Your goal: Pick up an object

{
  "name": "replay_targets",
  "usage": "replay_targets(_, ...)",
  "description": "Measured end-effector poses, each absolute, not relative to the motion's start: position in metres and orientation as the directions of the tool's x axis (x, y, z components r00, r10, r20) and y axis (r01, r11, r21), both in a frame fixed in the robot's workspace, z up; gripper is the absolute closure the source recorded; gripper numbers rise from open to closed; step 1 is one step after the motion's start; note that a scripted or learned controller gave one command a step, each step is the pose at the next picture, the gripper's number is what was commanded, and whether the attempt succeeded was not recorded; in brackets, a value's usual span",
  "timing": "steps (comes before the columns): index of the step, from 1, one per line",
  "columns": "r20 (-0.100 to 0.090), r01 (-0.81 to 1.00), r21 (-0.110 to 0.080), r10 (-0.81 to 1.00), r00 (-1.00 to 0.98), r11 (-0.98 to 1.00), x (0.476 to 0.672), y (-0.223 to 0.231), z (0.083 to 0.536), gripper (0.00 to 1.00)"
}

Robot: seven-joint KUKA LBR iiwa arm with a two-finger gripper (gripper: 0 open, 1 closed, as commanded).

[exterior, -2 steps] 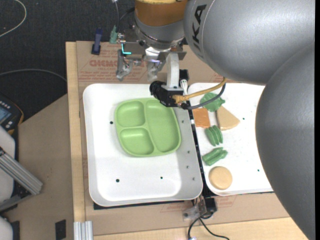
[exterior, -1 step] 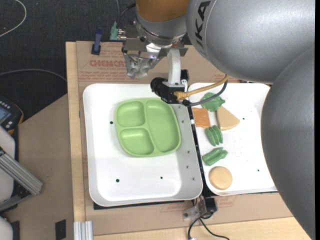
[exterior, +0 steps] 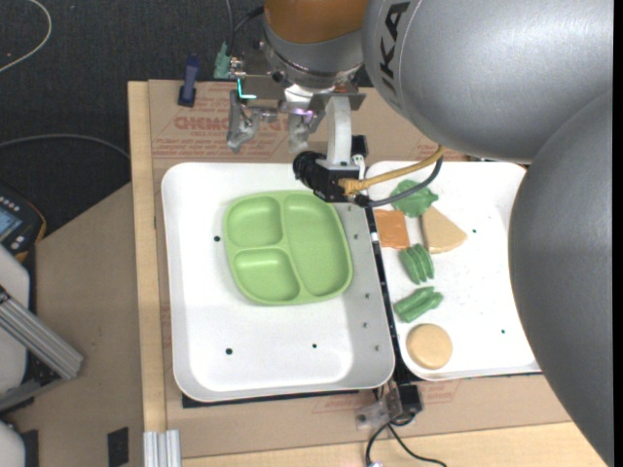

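Room around tray (exterior: 288,248), left bin (exterior: 195,290).

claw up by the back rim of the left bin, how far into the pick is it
Done: nothing looks picked; the green divided tray lies flat in the left bin, and the food pieces, including the round tan piece, lie in the right bin. In hand: the claw sits above the left bin's far rim with nothing visibly gripped. Left: descend, grasp, lift.
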State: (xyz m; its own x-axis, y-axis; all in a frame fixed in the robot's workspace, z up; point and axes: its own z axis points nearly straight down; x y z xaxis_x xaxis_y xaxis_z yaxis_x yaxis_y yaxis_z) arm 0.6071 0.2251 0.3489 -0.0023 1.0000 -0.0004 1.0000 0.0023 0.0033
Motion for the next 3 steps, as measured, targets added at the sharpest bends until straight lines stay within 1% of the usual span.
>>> replay_targets(1,-0.005,1.0,-0.013,1.0,0.002,-0.002,0.635,0.223,0.23,0.0)
replay_targets(2,0.008,1.0,0.018,1.0,-0.004,0.003,0.6,0.225,0.391,0.0)
replay_targets(3,-0.006,1.0,-0.019,1.0,0.001,-0.001,0.564,0.224,0.221,0.0)
